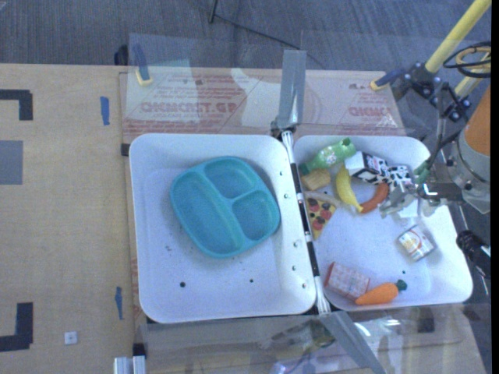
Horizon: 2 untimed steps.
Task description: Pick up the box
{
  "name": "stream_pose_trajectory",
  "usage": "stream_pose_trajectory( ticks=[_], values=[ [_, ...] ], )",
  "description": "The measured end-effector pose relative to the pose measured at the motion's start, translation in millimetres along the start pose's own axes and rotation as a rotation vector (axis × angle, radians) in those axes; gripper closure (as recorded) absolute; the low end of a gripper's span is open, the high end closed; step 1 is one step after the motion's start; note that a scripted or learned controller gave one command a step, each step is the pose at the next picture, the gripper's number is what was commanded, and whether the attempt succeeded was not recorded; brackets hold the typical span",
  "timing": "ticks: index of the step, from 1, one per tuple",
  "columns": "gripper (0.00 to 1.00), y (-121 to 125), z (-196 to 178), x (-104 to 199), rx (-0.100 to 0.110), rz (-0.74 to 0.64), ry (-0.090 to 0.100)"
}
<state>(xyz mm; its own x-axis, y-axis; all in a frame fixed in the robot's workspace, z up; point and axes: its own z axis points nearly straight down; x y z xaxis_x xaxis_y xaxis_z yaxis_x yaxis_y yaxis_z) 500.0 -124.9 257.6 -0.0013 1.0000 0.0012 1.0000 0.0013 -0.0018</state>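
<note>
The box lies at the right bin's front edge, label unreadable; the gripper hovers elsewhere, its jaw state hidden.

Red print runs across the clear panel behind the bins, mirrored and too faint to read. The small can and box carry labels too small to read.

The arm is cut off at the right edge; finger state seems unreadable.
</note>
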Motion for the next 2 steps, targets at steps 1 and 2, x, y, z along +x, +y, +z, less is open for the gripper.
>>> stream_pose_trajectory(
  ticks=[1, 2],
  values=[
    [0.0, -1, 119, 3, -0.001, -0.081, -0.001],
    [0.0, -19, 20, 16, -0.002, 0.053, -0.001]
  ],
)
